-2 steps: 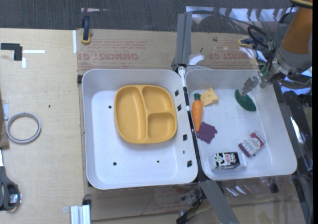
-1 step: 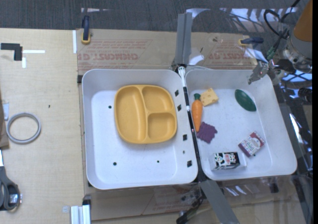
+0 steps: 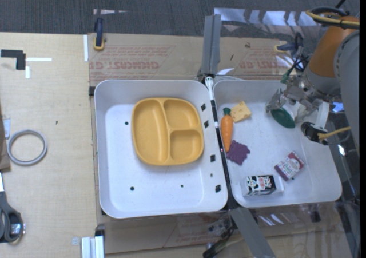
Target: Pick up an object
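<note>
Dark green toy [image 3: 282,117] in the right bin [image 3: 260,139], right at the tips of the jaws; hard to tell whether gripped, or how far apart the jaws stand. Far left of the jaws, on the table [image 3: 48,205]: grey tape ring [image 3: 26,147]. Closer, in the left bin [image 3: 114,171]: yellow divided plate [image 3: 167,131]. Left of the jaws: toy carrot [image 3: 227,131], cheese wedge [image 3: 240,111], purple scrap [image 3: 238,151]. Lower left: black-and-white carton [image 3: 261,184]. Straight below: red-and-white packet [image 3: 289,166].
</note>
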`<state>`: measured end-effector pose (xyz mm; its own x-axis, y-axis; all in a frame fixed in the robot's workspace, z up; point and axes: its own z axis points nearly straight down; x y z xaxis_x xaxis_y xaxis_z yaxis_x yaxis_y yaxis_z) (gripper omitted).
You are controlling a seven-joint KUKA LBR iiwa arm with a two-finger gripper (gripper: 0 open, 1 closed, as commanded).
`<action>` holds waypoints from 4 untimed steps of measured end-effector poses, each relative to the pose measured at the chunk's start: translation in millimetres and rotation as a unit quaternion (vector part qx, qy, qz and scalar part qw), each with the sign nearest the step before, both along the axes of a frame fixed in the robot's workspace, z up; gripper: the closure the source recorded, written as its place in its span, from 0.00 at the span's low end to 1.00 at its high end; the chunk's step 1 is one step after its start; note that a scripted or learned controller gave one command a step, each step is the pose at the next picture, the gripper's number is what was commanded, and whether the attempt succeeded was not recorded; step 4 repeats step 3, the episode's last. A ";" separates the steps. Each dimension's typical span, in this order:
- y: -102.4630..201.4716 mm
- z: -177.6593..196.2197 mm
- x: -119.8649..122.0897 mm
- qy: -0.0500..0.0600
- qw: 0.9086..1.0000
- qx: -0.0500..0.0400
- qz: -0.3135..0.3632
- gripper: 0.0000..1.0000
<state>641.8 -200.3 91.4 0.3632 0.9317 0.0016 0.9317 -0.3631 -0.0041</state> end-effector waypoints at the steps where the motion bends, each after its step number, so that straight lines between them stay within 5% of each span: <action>1: -9.9 1.4 -14.0 -0.002 0.945 -0.002 0.326 0.00; 2: -10.6 11.3 -13.5 -0.003 0.946 -0.002 0.325 1.00; 3: 38.8 115.2 18.2 -0.003 0.941 -0.002 0.337 1.00; 4: 38.8 115.2 18.2 -0.003 0.941 -0.002 0.337 1.00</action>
